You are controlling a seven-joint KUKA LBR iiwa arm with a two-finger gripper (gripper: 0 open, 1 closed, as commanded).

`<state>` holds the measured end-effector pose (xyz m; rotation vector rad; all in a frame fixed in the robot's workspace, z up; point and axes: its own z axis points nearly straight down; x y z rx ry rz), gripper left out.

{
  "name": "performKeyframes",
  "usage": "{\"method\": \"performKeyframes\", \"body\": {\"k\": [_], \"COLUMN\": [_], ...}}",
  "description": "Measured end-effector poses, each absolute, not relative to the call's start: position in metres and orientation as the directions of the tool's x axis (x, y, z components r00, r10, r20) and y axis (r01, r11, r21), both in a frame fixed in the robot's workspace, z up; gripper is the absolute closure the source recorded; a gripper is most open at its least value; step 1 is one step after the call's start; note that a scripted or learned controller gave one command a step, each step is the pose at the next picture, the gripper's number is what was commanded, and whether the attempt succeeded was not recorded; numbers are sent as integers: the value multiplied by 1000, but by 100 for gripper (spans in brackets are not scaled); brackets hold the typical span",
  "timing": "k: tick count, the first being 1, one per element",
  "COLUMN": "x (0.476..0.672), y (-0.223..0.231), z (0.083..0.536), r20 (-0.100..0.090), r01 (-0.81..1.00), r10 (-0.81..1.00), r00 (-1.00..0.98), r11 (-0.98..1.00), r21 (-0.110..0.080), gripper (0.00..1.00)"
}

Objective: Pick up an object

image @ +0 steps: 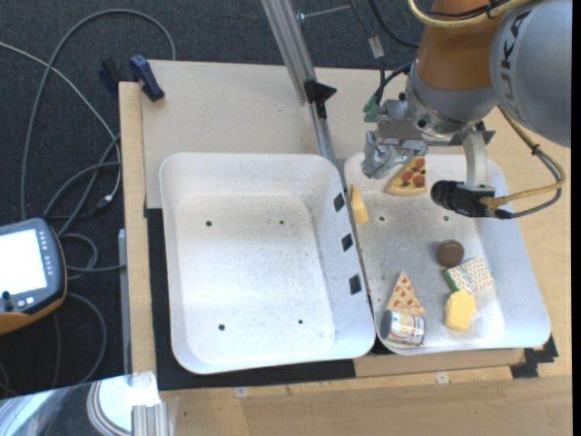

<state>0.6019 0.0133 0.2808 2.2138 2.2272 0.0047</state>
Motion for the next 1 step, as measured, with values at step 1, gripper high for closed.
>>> {"method": "performKeyframes", "body": {"k": [1], "x": [609], "y": [72], "z": [260], "r20": [2], "r01": [1000], "r10": [1000], "r00": [-7], "r11": [8], "r21": [-4], "gripper": [100]}}
